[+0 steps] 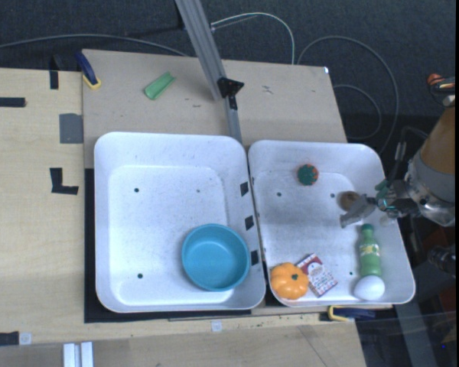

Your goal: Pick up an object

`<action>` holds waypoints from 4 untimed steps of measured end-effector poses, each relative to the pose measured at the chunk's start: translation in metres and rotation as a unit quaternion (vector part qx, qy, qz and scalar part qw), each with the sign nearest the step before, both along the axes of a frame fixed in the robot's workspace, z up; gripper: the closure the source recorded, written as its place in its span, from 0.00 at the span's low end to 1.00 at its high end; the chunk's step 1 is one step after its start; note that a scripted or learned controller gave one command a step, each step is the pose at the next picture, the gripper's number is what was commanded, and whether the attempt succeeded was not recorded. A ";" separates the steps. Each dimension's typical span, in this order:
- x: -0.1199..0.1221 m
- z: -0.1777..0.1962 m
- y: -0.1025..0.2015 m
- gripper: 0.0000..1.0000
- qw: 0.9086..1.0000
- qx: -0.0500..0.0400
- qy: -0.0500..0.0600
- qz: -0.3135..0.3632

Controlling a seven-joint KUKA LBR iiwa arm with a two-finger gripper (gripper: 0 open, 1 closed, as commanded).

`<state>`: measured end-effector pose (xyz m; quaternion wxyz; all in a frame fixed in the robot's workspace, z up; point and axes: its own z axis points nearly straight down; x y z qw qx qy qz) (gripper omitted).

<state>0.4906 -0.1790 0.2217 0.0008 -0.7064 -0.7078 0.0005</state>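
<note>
Approach was judged to be the step in hand: the gripper (361,207) was seen low over the right bin (271,153), near a small brown object (347,199). Whether anything was held, or how wide the claw stood, could not be told. A green bottle (369,252) lay just below. A settled descent and a closing were judged to be called for next.
</note>
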 end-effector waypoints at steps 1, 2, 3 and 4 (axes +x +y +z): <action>0.000 0.000 0.000 0.00 1.000 0.000 0.000 0.000; 0.003 -0.062 0.007 0.00 1.000 0.001 0.003 0.000; 0.004 -0.106 0.004 0.00 1.000 0.001 0.003 -0.001; 0.004 -0.133 0.005 0.00 1.000 -0.001 -0.001 -0.001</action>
